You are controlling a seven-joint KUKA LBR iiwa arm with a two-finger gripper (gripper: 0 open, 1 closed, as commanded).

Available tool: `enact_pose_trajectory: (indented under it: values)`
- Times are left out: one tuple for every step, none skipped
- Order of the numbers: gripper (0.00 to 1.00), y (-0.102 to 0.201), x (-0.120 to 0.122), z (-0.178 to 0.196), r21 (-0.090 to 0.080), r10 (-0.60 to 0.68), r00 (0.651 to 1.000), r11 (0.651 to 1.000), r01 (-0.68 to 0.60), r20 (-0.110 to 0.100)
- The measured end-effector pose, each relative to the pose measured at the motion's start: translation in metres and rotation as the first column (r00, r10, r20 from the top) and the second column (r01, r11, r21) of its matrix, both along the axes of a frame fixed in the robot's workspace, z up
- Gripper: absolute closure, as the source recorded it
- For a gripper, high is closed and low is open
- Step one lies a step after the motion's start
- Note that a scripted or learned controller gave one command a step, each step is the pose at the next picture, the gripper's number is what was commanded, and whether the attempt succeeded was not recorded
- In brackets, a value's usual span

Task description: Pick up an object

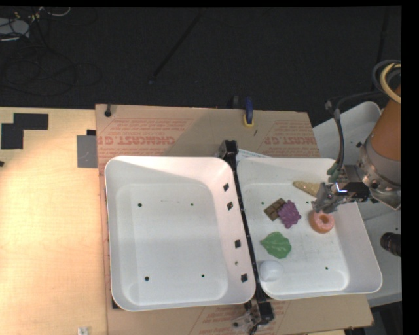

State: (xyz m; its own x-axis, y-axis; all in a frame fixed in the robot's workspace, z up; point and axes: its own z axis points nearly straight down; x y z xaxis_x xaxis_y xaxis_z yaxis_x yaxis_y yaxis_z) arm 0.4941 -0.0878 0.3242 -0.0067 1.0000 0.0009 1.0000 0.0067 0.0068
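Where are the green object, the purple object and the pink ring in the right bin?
green object (276, 245), camera view, middle of its top.
purple object (289, 214), camera view, its centre.
pink ring (322, 223), camera view, on its rim, beside the gripper.

Robot lab — white bins (170, 171) on cardboard-covered bench (163, 131), loose cables (39, 19).

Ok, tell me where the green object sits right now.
The green object lies in the right bin, toward its front left, just below the purple object and above a white ball near the divider.
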Motion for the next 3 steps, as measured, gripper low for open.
enact_pose_trajectory:
  values:
    - [1.00, -0.032, -0.021, -0.109, 0.001, -0.011, 1.000, 1.000, 0.011, -0.021]
    - [1.00, 0.041, -0.016, -0.003, 0.002, 0.001, 1.000, 1.000, -0.001, 0.001]
    - [1.00, 0.019, -0.022, -0.145, 0.000, -0.010, 1.000, 1.000, 0.010, -0.025]
